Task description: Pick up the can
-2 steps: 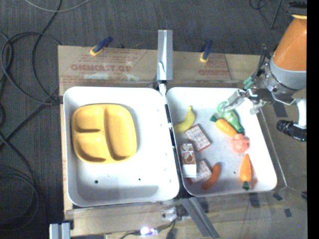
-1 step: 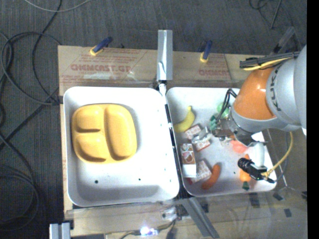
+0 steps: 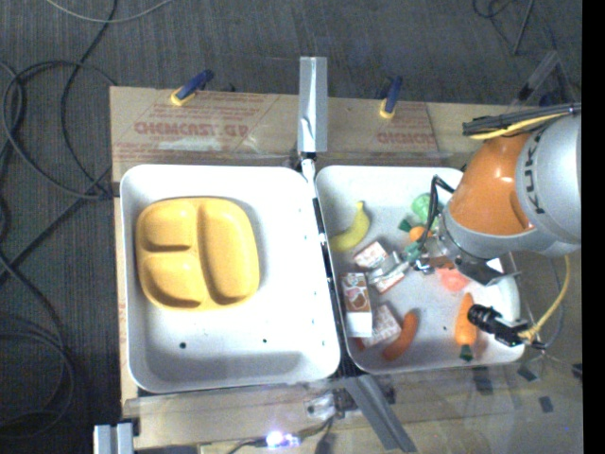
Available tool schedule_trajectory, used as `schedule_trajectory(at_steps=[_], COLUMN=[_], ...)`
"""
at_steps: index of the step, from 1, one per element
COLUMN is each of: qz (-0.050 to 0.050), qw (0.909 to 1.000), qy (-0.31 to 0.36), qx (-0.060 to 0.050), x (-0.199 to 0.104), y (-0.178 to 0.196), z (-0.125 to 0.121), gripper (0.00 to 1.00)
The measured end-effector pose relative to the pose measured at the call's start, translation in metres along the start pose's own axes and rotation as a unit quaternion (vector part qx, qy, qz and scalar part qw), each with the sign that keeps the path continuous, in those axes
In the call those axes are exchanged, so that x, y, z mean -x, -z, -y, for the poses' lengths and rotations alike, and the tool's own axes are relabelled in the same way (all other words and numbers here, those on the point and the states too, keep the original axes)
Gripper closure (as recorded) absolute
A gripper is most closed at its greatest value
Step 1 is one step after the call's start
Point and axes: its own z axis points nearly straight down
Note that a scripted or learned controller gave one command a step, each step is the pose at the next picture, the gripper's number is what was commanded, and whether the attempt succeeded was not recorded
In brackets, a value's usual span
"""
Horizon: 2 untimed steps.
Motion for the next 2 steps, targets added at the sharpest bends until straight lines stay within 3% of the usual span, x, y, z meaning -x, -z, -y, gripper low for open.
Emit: schedule_trajectory(at_steps=[1, 2], qz=[0.006, 0.007], qw=[0.9627, 0.9243], qy=[-0.270, -0.382], qx=[-0.005, -0.007], x=[-0.013, -0.020], y=[-0.009, -0.010], z=[-0.022, -0.046], gripper=[0.00, 0.00])
